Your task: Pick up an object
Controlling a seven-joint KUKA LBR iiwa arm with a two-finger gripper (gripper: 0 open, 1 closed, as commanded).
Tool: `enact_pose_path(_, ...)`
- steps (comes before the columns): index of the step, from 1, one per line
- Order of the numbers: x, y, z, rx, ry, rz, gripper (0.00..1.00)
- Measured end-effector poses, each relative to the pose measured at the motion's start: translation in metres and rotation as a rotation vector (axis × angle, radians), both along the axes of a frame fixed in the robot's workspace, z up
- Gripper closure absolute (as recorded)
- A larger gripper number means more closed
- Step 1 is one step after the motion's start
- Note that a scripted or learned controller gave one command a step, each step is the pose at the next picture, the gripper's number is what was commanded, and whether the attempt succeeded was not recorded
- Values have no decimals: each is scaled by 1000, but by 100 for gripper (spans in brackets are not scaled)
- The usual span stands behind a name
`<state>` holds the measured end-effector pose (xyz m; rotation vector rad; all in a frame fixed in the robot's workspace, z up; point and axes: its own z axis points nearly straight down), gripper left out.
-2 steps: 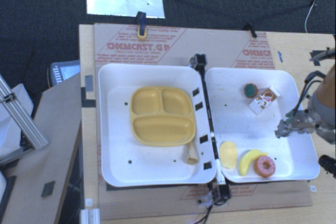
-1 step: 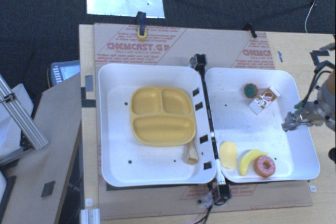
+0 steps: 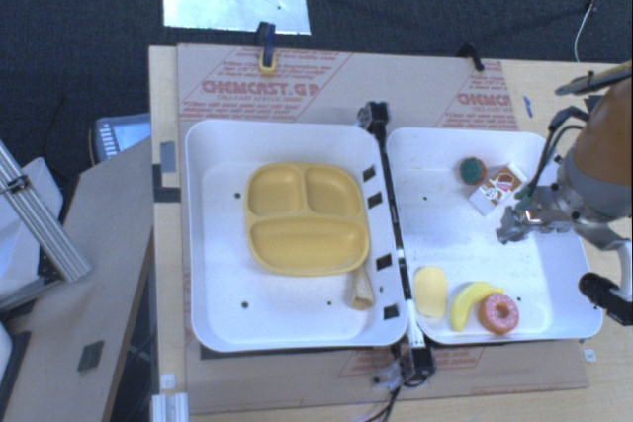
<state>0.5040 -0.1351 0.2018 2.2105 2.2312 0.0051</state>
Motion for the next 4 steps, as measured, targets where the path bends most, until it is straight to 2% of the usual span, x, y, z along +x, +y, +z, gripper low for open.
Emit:
enact_pose_path(2,37,97,18,0,-1,1,100)
enact_pose_path(3,36,152,20,0,2,1,100)
enact_pose_path(4,53,213,17,1,0,2,100)
